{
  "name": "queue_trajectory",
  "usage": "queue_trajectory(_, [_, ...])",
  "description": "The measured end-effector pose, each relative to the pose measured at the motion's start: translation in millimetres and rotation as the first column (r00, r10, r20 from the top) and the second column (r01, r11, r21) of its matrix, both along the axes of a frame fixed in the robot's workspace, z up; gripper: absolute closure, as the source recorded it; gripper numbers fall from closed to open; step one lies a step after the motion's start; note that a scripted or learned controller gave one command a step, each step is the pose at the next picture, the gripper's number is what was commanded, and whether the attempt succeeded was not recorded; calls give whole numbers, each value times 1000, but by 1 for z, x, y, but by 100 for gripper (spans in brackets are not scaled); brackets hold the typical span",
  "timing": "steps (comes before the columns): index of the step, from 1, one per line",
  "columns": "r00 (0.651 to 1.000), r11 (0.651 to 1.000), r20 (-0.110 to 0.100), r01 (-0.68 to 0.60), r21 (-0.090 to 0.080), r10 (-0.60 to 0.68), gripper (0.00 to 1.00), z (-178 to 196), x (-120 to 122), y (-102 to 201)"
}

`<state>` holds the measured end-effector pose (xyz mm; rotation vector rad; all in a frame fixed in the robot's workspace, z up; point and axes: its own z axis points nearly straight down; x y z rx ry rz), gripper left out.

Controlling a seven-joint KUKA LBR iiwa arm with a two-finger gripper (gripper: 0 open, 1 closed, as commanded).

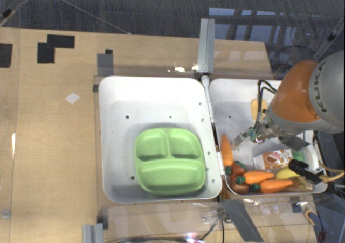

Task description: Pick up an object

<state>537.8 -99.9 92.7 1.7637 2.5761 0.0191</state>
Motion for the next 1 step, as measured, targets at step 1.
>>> queue_trajectory(1, [996, 996, -16, -90, 0, 90, 0, 25, 37, 12])
